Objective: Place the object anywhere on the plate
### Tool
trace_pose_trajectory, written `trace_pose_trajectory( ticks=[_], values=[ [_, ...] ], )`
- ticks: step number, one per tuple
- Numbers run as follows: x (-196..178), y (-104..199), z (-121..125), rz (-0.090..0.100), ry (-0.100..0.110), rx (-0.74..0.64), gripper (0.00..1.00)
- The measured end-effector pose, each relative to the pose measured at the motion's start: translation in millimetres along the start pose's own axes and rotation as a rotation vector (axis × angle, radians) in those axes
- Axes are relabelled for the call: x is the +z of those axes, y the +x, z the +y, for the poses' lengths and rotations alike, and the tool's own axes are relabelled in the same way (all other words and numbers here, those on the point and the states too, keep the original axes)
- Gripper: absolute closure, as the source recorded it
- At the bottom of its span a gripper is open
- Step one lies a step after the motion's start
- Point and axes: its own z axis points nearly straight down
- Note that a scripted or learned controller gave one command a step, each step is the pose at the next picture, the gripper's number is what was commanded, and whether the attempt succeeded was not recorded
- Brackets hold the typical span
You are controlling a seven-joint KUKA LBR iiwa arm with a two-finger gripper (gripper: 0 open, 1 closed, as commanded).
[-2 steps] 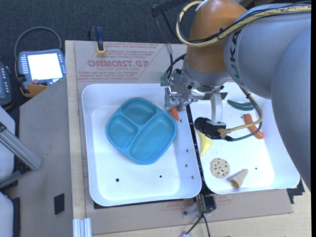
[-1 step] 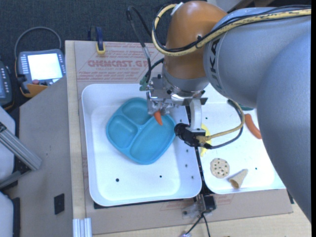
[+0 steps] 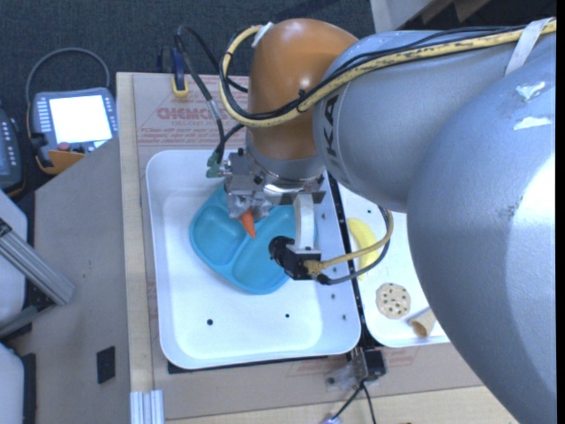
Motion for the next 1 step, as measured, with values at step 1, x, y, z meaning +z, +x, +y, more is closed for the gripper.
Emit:
trace_pose_trajectory(
  ticks=[1],
  values=[
    [-0.7, -2.1, 0.8, 0.000, -0.001, 0.003, 0.00]
  ],
)
